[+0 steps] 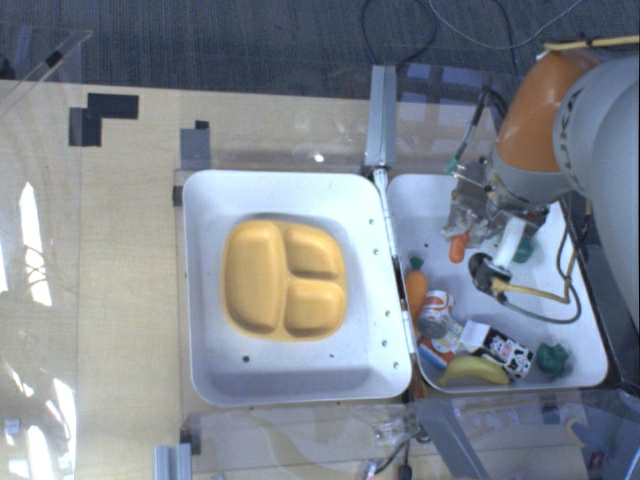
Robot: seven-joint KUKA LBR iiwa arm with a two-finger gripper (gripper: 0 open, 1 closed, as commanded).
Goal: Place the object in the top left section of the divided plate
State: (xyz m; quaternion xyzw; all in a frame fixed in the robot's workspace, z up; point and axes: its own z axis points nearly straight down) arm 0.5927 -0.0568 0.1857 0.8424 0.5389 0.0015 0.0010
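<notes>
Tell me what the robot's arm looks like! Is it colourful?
A bit! The arm is big, round and smooth, mostly grey, with a bright orange band above the wrist. At its tip is the end effector, a small boxy metal part in grey and silver. Thin black cables loop behind the arm, and another black cable curls below the end effector.

You're looking at a robotics lab, not a home or kitchen; the pale wood counter [110, 298] carries two shallow white bins [205, 368] fixed side by side between metal brackets [380, 118]; black marker tape [100, 113] sits on its surface; loose cables [420, 18] trail over grey carpet [200, 18] behind; a clear panel [35, 238] guards the left; an industrial arm [575, 108] reaches in from your right.
</notes>
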